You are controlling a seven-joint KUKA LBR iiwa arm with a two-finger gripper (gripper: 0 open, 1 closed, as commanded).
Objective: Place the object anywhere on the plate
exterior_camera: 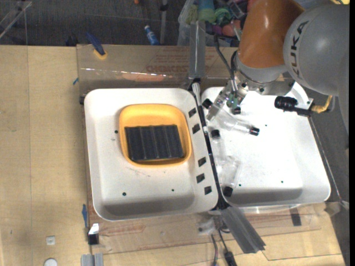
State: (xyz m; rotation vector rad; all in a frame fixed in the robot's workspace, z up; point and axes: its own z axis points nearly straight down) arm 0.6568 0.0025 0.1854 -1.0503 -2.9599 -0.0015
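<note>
Camera view: two shallow white bins are seen side by side on the desk (39, 148), with the divider (204, 143) between them taken as the landmark. Left of the divider, the left bin (105, 193) carries a yellow plate (154, 113) near its middle, and a dark ribbed object (153, 143) is laid flat on that plate, well within its rim. Right of the divider, the right bin (277, 170) is entered by the grey arm (324, 43), whose orange band (266, 29) is seen above the wrist. The end effector (222, 105) is held low just right of the divider, near the upper part of it, over the right bin's left edge. Whether its fingers are apart or together cannot be told, as they are blurred and partly hidden by the wrist. A small clear item with a dark tip (244, 128) is seen lying on the right bin's floor, just below the end effector and close to the divider.
</note>
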